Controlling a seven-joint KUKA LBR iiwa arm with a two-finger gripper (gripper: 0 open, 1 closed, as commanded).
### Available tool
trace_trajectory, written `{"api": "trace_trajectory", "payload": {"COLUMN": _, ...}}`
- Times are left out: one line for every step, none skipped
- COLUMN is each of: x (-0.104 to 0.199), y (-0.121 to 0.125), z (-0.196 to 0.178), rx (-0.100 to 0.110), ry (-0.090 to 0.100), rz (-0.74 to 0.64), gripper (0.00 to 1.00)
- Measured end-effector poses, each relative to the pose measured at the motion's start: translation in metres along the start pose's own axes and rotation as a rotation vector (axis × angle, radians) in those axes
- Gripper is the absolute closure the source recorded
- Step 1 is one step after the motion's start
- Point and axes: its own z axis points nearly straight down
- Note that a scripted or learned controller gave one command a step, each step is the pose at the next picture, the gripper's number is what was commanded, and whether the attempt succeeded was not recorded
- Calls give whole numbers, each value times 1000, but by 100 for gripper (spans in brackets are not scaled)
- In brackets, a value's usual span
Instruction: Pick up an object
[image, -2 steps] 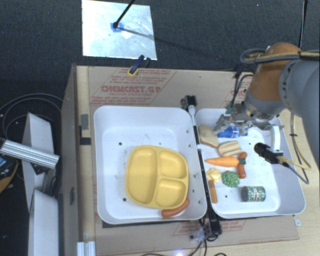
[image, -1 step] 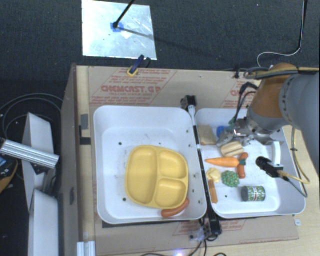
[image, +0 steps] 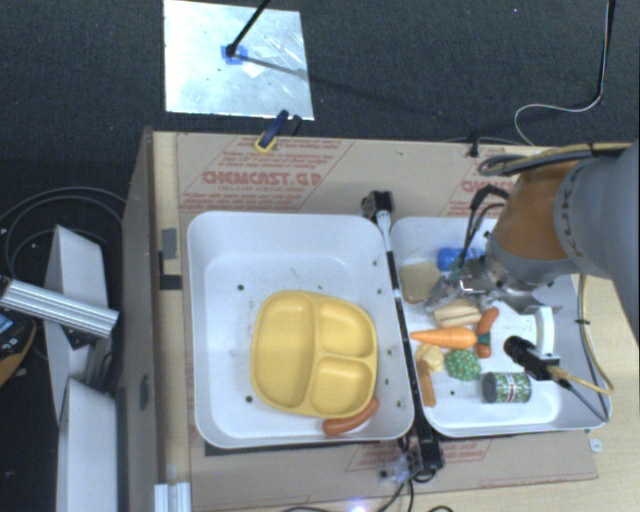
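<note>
Carrot lies packed among other toys in right bin; jaws above it, opening indeterminate; crowding may cause a slipped grasp.

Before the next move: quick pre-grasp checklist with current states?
1. Gripper over the right bin: ok, it sits above the cluster near the bread roll.
2. Finger state: cannot tell, the wrist hides them.
3. Anything held: cannot tell, nothing seen between the fingers.
4. Targets in reach: ok, carrot, broccoli and can lie in the right bin.
5. Targets separated: not ok, roll, carrot and broccoli lie crowded together.
6. Left bin contents: ok, yellow tray with a sausage at its lower edge, away from the arm.
</note>
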Motion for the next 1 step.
{"api": "trace_trajectory", "payload": {"x": 6, "y": 45, "z": -1, "rx": -2, "ry": 0, "rz": -2, "gripper": 0}}
